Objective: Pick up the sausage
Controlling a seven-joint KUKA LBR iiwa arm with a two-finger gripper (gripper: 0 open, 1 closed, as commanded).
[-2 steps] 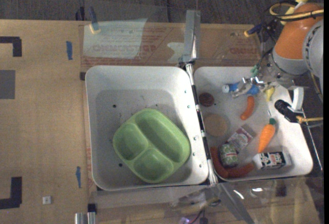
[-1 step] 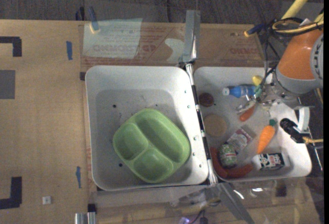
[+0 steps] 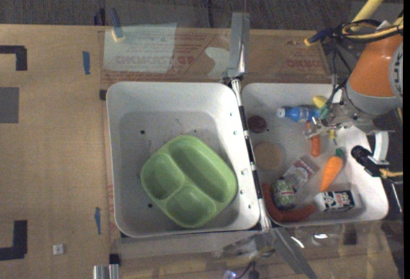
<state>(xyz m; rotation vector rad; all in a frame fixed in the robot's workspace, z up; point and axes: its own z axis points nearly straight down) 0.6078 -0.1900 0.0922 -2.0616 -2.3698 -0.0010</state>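
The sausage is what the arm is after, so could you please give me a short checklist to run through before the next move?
1. Sausage in view: ok, it lies curved along the near edge of the right bin.
2. Top of the sausage free: not ok, a small green packet sits against its middle.
3. Room beside it: not ok, the milk carton is near its right end and the bin wall is at its left.
4. Gripper over the sausage: not ok, it is at the far side by the blue bottle.
5. Gripper free of any load: cannot tell.
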